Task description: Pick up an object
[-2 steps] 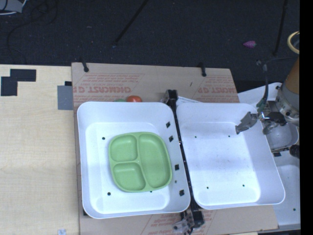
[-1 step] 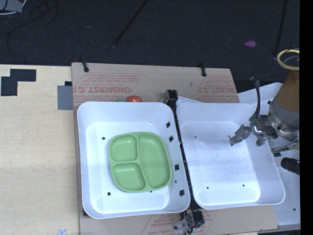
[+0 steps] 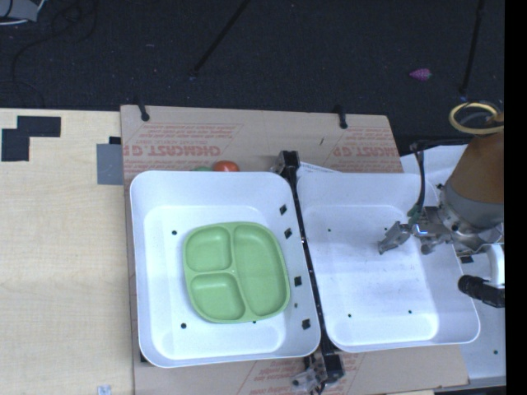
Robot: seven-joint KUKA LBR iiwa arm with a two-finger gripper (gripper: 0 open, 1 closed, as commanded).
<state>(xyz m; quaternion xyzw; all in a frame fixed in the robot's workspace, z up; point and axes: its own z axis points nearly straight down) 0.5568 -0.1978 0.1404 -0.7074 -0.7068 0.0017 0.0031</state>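
Note:
A light green plate (image 3: 236, 271) with three compartments lies flat in the middle of the left white bin (image 3: 156, 212). My gripper (image 3: 396, 238) hangs over the right white bin (image 3: 362, 319), near its right side and well apart from the plate. Nothing shows in its grasp. The grey arm with its orange band (image 3: 481, 169) comes in from the right edge.
A small red round object (image 3: 225, 167) lies just behind the left bin's far rim, on the cardboard sheet (image 3: 247, 138) under both bins. A black divider strip (image 3: 300, 253) runs between the bins. Pale wooden bench surface (image 3: 58, 253) spreads to the left.

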